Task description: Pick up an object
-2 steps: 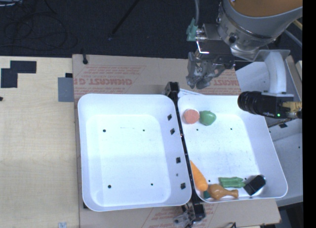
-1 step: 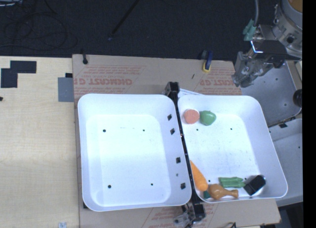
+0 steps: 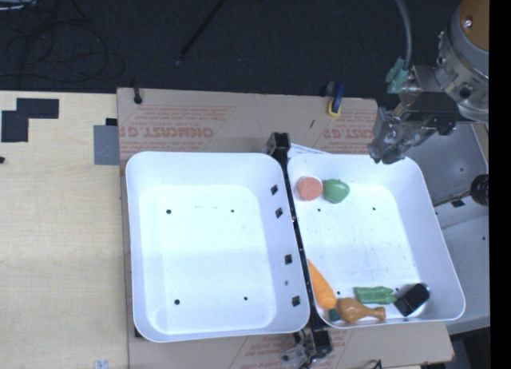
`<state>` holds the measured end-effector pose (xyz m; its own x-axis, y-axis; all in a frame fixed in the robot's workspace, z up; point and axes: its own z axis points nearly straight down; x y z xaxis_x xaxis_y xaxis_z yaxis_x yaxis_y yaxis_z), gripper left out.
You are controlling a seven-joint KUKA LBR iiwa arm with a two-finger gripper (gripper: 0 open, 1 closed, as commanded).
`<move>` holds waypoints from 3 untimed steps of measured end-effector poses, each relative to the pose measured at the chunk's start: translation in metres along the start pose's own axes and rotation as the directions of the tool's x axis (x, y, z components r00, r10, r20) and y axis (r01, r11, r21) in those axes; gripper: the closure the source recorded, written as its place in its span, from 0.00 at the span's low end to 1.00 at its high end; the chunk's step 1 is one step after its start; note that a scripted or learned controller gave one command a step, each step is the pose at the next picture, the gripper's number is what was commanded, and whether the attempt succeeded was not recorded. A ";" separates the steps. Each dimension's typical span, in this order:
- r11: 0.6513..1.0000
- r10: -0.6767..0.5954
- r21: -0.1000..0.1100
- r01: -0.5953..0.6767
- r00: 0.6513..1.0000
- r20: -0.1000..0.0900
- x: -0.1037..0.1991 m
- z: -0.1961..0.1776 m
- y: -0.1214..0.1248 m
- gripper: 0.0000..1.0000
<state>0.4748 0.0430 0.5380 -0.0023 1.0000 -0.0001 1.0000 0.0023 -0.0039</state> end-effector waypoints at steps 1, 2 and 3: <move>1.000 -0.007 0.007 0.007 1.000 0.001 0.091 0.068 0.001 1.00; 1.000 -0.001 0.012 0.000 1.000 0.005 0.117 0.179 0.000 1.00; 1.000 0.004 -0.019 -0.004 1.000 -0.004 0.098 0.016 0.009 1.00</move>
